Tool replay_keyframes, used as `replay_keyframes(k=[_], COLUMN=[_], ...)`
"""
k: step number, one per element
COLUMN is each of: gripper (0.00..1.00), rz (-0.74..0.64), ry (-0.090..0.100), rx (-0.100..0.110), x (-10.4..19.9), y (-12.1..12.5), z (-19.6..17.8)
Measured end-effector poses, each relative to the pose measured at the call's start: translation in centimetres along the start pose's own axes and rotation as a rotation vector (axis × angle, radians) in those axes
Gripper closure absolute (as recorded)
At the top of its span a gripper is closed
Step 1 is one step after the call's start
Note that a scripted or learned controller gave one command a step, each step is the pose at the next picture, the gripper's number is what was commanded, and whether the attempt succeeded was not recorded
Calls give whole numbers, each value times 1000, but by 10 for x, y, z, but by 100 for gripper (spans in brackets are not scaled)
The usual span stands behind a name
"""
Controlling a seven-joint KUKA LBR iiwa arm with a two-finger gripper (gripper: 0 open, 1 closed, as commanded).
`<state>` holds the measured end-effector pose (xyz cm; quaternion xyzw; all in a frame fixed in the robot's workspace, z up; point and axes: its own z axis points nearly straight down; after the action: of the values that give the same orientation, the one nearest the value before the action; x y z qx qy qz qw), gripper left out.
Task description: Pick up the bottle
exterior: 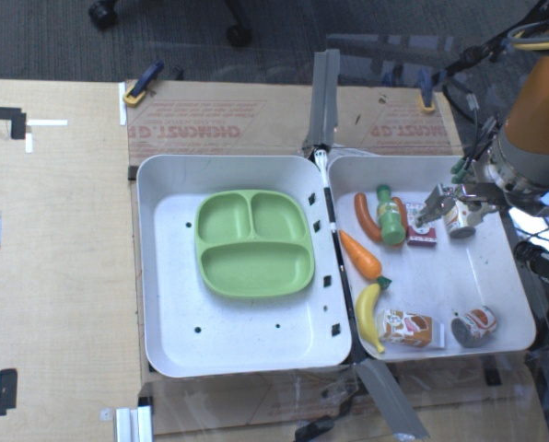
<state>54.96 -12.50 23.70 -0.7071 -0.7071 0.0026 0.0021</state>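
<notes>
Hovered, gripper [451, 208] apparently open and holding nothing, just right of bottle [390, 217], which lay in right bin [500, 274], long axis far-to-near, between sausage [367, 217] and carton [423, 236].

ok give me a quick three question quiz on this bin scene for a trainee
1. True or false: the green plate lies in the same bin as the bottle.
2. Which thing lies right beside the bottle on its left in the view? A) hot dog B) can C) banana
3. Fill in: the carrot lies between the hot dog and the ______.

Key
1. False. The plate is in the left bin; the bottle is in the right bin.
2. A. The hot dog lies along the bottle's left side.
3. banana. It lies below the carrot, near the bin's front left corner.

The gripper hovers to the right of the bottle, above the red packet.
</notes>
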Motion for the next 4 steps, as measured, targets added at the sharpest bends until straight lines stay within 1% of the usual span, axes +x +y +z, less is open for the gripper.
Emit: replay_keyframes(k=[1, 2, 3, 4], gripper=[0, 0, 0, 100], rz=[41, -42, -77, -76], ry=[0, -1, -3, -6], rx=[0, -4, -12, -14], x=[13, -29, 20, 18], y=[59, 93, 103, 104], z=[115, 66, 132, 123])
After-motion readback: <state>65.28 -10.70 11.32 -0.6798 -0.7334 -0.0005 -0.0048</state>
